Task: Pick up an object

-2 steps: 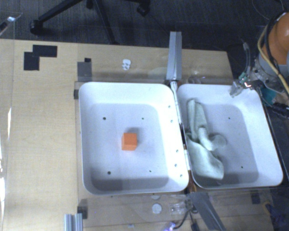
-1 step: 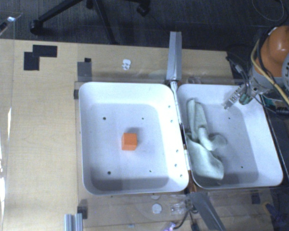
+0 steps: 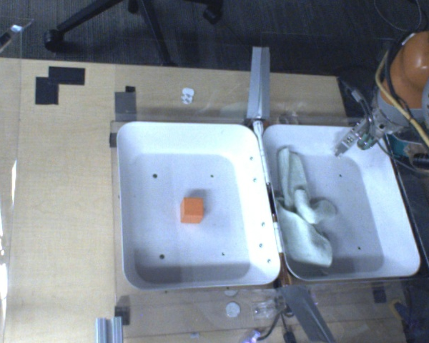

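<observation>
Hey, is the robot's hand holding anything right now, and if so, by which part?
Nothing is held. The hand hangs over the right bin's back edge, apart from the white cloth.

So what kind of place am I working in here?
Likely a robotics lab bench: two white bins side by side on a wooden table, an office chair base on carpet, and loose cabling by the arm.

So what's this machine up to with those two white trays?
A robot arm reaches in from the right, and its gripper hovers over the far right corner of the right bin. Its job is to pick something up. It holds nothing yet. A crumpled white cloth lies along the left side of that bin, apart from the gripper. In the left bin, a small orange block sits alone near the middle, untouched.
</observation>
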